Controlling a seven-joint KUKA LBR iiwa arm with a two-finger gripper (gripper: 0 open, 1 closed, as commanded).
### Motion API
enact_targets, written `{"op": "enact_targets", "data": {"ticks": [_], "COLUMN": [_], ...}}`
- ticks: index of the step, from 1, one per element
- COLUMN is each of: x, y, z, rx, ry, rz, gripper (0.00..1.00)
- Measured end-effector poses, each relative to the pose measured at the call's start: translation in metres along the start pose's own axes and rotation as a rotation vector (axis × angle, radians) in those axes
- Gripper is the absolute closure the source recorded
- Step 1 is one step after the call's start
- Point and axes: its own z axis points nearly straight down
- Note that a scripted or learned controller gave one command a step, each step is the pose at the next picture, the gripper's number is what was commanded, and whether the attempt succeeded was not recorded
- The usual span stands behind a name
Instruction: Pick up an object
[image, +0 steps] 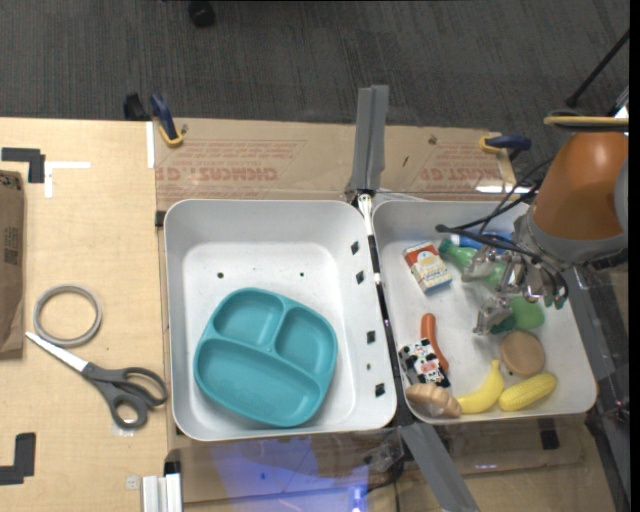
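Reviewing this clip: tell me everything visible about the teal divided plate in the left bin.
The plate is teal, smooth and matte, plastic by the look of it, with rounded corners and a raised rim. Ridges split it into three compartments: one large on the left, two smaller on the right. All three look bare. It lies flat and right side up on the floor of the left bin, toward the near half, turned at a slant to the bin's walls. Its lower right edge sits close to the bin's near wall; contact is unclear. Nothing else touches it.

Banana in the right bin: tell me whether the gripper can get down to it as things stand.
Probably yes. The banana lies uncovered near the bin's front wall, and the gripper hangs just behind it. The brown round piece and yellow piece crowd its right side.
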Motion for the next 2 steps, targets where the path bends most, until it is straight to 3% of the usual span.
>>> {"op": "enact_targets", "data": {"ticks": [1, 2], "x": [0.074, -0.037], "y": [0.027, 0.059], "z": [0.001, 0.001], "rx": [-0.001, -0.001], "ry": [0.004, 0.0], "rz": [0.04, 0.175], "gripper": [0.0, 0.0]}}
